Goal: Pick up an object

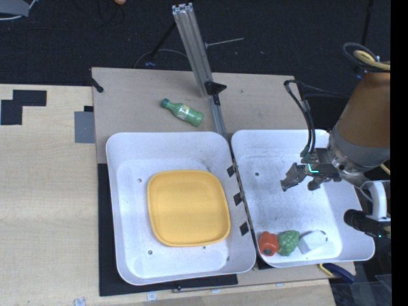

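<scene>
Bench [268,101]: two white bins [127,152], green bottle [183,111] lying behind.

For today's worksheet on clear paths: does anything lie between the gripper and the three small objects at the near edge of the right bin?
Nothing visible does. The gripper hangs over the middle of the right bin. Between it and the red object, green object and white object there is only bare bin floor.

From my remote console: my arm [364,116] reaches in from the right, its orange band sitting above the grey wrist, a black cable looping down beside it. Ahead of the wrist, the gripper [298,178] points leftward and slightly down, its dark fingers [290,182] parted, nothing between them, a small teal light glowing just behind.
</scene>
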Available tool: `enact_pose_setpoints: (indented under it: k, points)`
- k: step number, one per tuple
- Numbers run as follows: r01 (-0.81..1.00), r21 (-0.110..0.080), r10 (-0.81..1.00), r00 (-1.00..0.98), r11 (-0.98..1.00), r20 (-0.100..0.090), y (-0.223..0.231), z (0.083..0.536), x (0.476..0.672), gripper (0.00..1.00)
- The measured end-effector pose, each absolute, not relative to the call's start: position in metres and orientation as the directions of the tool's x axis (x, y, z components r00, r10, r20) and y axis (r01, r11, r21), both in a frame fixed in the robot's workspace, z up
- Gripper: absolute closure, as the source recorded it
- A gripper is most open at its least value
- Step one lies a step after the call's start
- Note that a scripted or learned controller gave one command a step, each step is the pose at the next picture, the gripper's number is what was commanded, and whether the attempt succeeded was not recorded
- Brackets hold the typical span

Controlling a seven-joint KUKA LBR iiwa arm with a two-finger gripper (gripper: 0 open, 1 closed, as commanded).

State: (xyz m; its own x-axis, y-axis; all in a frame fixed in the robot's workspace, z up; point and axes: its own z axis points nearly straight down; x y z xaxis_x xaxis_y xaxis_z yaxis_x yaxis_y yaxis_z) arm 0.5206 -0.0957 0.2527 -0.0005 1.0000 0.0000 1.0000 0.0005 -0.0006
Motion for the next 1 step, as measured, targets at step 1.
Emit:
enact_pose_setpoints:
  k: [1]
  points:
    - [1.000,-0.001,1.000,0.000,0.000,0.000,-0.0957,0.2527,0.5206,0.00]
